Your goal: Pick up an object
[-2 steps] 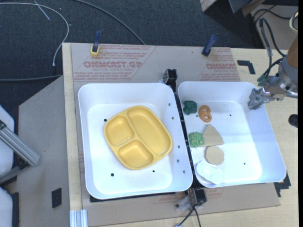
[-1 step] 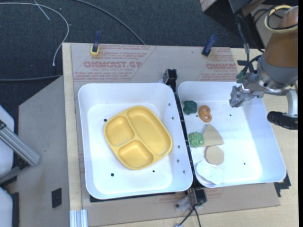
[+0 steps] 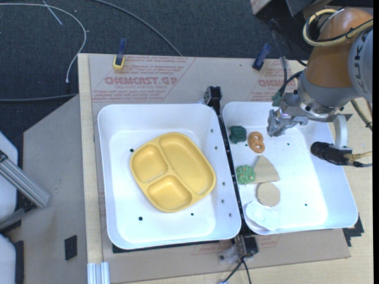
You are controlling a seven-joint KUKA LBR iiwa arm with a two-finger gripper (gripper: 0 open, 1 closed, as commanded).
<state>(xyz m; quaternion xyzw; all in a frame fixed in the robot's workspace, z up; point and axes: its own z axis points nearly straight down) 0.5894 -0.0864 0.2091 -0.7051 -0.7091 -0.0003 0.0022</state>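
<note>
The objects lay in the right bin (image 3: 331,188), grouped along its left half. A small orange pretzel-shaped piece (image 3: 256,141) sat nearest the gripper (image 3: 276,126), just below and left of it, apart from it. A dark green piece (image 3: 237,134) lay left of the pretzel, close to the bin's left wall. Below these, a light green leafy piece (image 3: 245,173) touched a tan wedge (image 3: 266,170), whose long axis ran from upper left to lower right, with its point toward the top. A round tan disc (image 3: 268,194) lay just below the wedge, and a white crumpled piece (image 3: 262,216) sat at the bin's lower left corner, against the front rim. The right half of this bin was bare floor, giving open room on that side.

The gripper hung over the upper middle of the right bin, its fingers pointing down. No object was visible between them; their opening could not be determined. The arm (image 3: 334,58) reached in from the right.

The left bin (image 3: 118,218) held a yellow divided tray (image 3: 172,170), tilted diagonally, with clear floor around it on all sides.
</note>
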